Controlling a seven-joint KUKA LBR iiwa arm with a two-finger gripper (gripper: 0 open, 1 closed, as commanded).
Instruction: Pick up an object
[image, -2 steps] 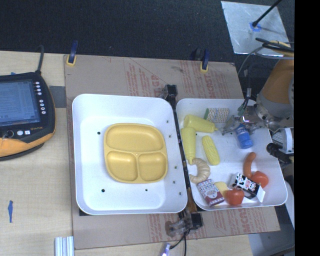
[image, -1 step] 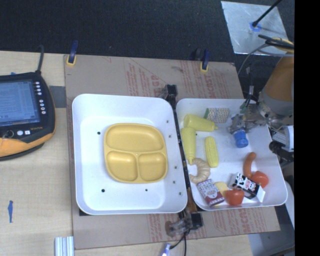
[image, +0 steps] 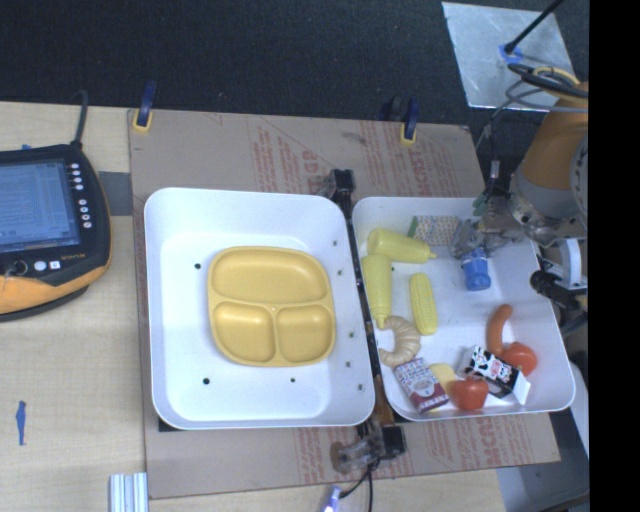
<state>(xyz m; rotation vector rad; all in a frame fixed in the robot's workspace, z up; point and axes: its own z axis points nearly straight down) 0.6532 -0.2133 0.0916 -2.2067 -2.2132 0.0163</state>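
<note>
A small blue cup-like object (image: 477, 272) is seen at the far right of the right bin (image: 560, 330), short and cylindrical, plain blue, standing on the white floor. Directly above it the gripper (image: 474, 240) is hung, its metal fingertips just at the top of the blue piece; whether they are spread or pinched cannot be told, since the tips are blurred against the clutter. The grey arm (image: 545, 215) is brought in from the right, with its orange band (image: 550, 150) seen above the wrist.

Left of the blue piece, a yellow squeeze bottle (image: 400, 245) is laid flat, and a second yellow bottle (image: 377, 285) is set beside the bin's left wall. A toy corn cob (image: 424, 304) is placed between them and the blue piece. Nearer, a tan croissant (image: 402, 340) is curled. An orange-red sausage (image: 498, 326) is laid at a tilt to the right, with a red tomato (image: 520, 357) just near of it. A black-and-white carton (image: 492, 370) is found beside a second tomato (image: 468, 394), and a small red packet (image: 420, 386) lies at the near wall.

In the left bin (image: 180, 380) a yellow divided plate (image: 270, 305) is set centrally. A control pendant (image: 45, 225) is rested on the bench at far left.
</note>
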